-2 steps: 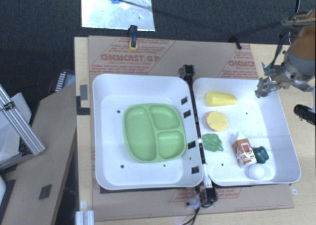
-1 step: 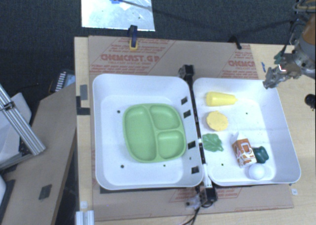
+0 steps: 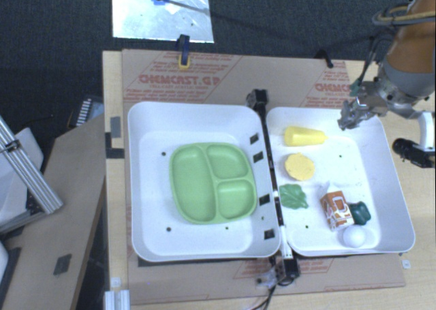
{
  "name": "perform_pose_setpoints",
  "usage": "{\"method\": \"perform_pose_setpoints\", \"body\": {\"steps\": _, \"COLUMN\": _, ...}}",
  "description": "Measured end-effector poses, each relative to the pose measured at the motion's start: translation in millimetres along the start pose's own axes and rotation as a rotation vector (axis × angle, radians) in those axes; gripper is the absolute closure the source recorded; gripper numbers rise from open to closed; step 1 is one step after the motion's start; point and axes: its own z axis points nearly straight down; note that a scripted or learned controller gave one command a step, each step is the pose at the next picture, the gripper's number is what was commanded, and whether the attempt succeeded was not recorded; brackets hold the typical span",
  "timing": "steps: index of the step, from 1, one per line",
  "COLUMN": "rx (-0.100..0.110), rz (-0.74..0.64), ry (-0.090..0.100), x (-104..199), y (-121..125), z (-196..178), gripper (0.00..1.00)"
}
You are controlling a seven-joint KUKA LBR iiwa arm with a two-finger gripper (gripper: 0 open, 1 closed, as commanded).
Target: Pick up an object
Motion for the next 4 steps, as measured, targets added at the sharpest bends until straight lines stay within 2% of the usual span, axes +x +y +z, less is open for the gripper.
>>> {"method": "perform_pose_setpoints", "body": {"steps": 2, "rx": 0.001, "rz": 0.001, "ry": 0.0, "x": 92.6, "y": -40.7, "z": 20.6, "gripper": 1.0}}
{"method": "perform_pose_setpoints", "body": {"steps": 4, "rx": 0.0, "rz": -0.002, "ry": 0.001, "x": 206.9, "y": -72.2, "z": 4.8, "gripper": 1.0}}
